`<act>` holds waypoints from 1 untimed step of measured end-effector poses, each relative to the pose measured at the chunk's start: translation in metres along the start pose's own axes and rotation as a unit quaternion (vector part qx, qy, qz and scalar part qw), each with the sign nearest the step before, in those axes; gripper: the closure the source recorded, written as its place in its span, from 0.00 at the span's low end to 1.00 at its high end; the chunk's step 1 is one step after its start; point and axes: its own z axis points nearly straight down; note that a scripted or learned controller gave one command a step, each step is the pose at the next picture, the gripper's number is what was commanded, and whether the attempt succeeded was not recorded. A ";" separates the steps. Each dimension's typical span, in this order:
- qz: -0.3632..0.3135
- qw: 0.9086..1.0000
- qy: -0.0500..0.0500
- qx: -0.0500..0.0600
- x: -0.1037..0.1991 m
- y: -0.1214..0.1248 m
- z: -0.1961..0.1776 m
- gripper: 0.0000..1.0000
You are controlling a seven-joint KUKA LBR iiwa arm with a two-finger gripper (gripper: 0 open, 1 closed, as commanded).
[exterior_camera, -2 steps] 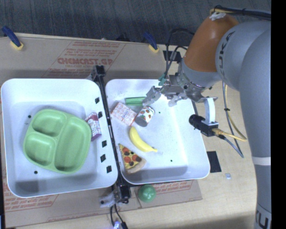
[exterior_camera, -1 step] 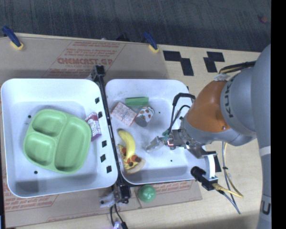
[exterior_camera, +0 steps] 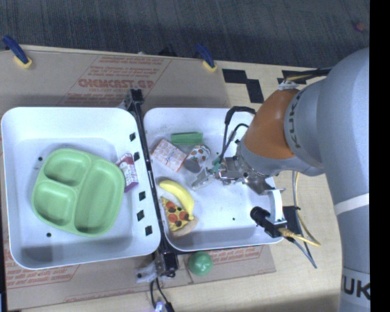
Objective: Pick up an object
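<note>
The right bin (exterior_camera: 201,119) holds a loose cluster of small things in its left half. A small grey-and-white patterned object (exterior_camera: 196,155) lies near the middle of that cluster, and the gripper (exterior_camera: 205,176) sits just below and to the right of it, its metal tip reaching toward the object from the arm's side. Nothing can be seen between the gripper's tips, and whether it is released or clenched cannot be told from this angle.

Just left of the patterned object lies a pink-and-white box (exterior_camera: 167,155), tilted. Above it, a green block (exterior_camera: 186,138) lies flat near the bin's far wall. Below, a banana (exterior_camera: 177,194) curves along the bin's left side, and a pizza slice toy (exterior_camera: 175,216) lies touching it toward the near corner.

The arm (exterior_camera: 299,132), grey with an orange band, comes in over the right bin's right side.

In the left bin (exterior_camera: 26,119) rests a green divided plate (exterior_camera: 78,191), with a small dark red packet (exterior_camera: 127,169) against the bin's right wall. A green ball (exterior_camera: 199,262) sits on the cardboard, just outside the right bin's near edge.
</note>
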 end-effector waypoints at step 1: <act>0.000 1.000 0.000 0.000 0.047 0.052 0.000 0.00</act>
